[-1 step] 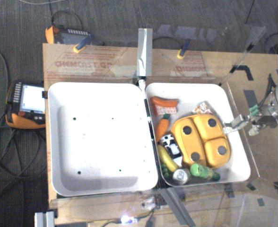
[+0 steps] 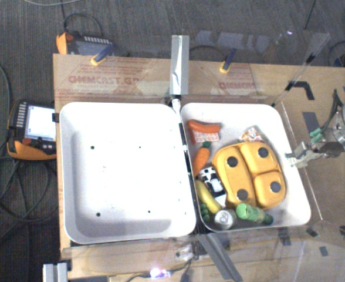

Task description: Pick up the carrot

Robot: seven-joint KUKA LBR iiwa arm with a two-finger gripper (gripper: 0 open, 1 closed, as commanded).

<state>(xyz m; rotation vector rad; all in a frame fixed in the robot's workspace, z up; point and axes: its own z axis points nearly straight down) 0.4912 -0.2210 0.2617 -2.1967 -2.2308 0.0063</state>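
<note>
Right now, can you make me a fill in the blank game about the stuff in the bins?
1. The carrot lies in the ____ bin of the view, near the wall between the bins.
2. The biggest thing beside the carrot is a ____ plastic toy with dark spots.
3. The round silver can sits near the ____ edge of that bin, by a green bottle.
4. The gripper is outside the bin, on its ____ side.

Missing words: right; yellow; front; right
</note>
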